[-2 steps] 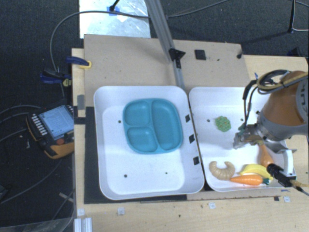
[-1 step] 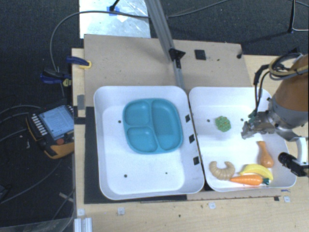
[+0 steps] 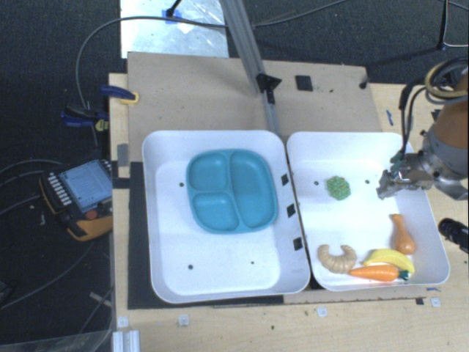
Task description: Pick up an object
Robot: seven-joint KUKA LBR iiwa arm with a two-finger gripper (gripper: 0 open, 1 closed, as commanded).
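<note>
The gripper hangs over the right edge of the right bin, and nothing is seen between its fingers; how far apart they stand cannot be told from this slant.

To its left, near the middle of that bin, sits a small green broccoli floret, round and lumpy with no clear long axis. Just below the gripper lies an orange drumstick, its long axis running up and down the view, narrow end toward the gripper and thick end away from it. Farther below, along the bin's near wall, a carrot lies crosswise, pointed tip to the left and green stub to the right. A banana curves just above it, touching it, also lying roughly crosswise. Left of these a tan croissant arches with its ends pointing down.

Well to the gripper's left, the left bin holds a blue divided plate.
</note>
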